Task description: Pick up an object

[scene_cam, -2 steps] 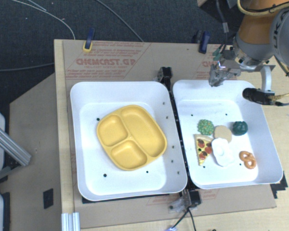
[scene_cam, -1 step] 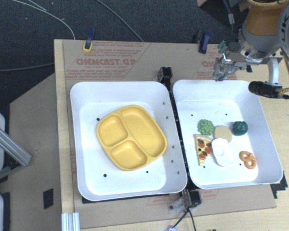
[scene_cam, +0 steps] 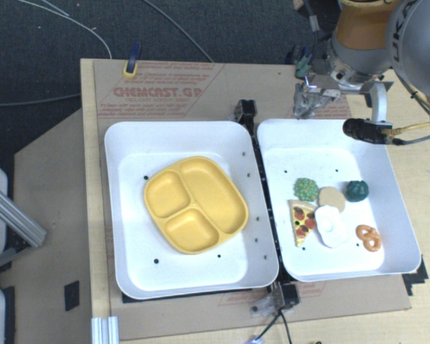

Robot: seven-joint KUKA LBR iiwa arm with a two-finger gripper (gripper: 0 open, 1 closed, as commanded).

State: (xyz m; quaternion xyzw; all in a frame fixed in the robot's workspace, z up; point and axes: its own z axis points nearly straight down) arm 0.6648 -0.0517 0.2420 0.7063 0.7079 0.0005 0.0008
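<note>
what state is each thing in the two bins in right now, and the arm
yellow divided plate: right way up, flat in the left bin, compartments bare
pizza slice: flat in the right bin
green broccoli: loose, beside the pizza
pretzel: flat, apart
white piece: resting against the pizza
gripper: above the right bin's far edge, holding nothing visible

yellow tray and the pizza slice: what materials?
Yellow tray: likely moulded plastic, matte to satin; uniform colour, soft rounded compartment walls. Pizza slice: probably toy plastic or rubber; flat printed-looking toppings, too small to be sure.
</note>
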